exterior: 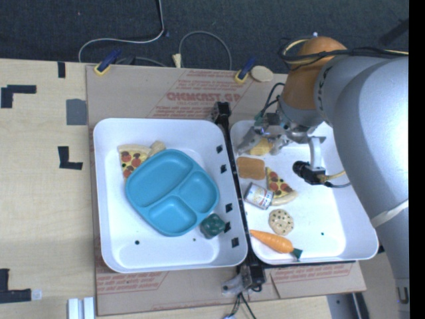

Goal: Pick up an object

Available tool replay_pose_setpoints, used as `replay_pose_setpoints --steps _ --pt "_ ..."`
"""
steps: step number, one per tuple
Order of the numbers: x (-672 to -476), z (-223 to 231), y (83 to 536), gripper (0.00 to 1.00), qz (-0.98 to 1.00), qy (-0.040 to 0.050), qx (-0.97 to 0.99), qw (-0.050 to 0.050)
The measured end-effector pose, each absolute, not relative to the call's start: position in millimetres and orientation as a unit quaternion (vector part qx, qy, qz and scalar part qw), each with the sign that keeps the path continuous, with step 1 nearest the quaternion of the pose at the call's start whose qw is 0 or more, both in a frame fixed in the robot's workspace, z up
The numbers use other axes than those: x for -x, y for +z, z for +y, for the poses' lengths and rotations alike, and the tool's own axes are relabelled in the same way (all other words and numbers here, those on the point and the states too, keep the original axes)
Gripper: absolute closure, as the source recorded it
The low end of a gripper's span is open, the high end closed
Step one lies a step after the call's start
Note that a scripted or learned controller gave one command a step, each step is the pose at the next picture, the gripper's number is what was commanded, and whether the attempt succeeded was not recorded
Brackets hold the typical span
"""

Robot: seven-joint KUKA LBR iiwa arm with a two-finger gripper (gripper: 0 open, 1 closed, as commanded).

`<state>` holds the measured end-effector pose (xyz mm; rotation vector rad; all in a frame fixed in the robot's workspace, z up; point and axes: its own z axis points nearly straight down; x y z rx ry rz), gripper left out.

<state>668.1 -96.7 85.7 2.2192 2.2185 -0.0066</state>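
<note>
Bread (251,168) lies just below claw (265,137), seemingly apart.

The arm (372,111) is cut off by the frame's right edge. It hides the right bin's (332,234) upper right corner. The blue tray (172,191) covers part of a pizza slice (133,157).

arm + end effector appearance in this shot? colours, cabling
The arm is a bulky, rounded grey shell with an orange band above the wrist. The end effector is metallic grey hardware. Thin black cables loop around the wrist.
</note>
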Motion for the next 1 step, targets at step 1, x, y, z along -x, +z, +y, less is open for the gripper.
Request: replay_pose_setpoints --steps 1 --pt "-668.2 -94.8 95.2 1.0 0.707 -0.0013 -0.707 0.001"
